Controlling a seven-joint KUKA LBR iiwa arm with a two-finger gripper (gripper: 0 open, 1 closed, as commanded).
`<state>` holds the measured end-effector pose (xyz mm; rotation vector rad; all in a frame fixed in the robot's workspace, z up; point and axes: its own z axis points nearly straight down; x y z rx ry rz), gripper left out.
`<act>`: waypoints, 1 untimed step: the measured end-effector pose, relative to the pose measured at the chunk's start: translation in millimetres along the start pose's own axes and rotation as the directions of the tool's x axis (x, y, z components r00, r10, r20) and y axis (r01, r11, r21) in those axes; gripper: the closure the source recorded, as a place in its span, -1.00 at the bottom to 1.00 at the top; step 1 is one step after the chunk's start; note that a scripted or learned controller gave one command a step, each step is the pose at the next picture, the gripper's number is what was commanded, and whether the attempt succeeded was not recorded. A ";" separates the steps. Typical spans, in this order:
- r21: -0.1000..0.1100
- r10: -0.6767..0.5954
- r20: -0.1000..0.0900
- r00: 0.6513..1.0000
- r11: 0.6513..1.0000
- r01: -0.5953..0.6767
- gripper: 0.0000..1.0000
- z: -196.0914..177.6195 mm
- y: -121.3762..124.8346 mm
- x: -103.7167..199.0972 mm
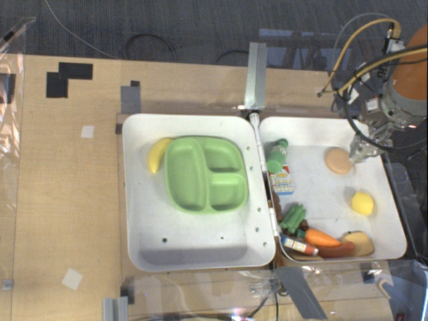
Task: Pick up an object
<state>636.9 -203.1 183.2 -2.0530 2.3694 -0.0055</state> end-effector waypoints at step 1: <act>0.002 -0.001 0.000 1.000 1.000 0.001 -1.00 -1.3 -0.7 -1.3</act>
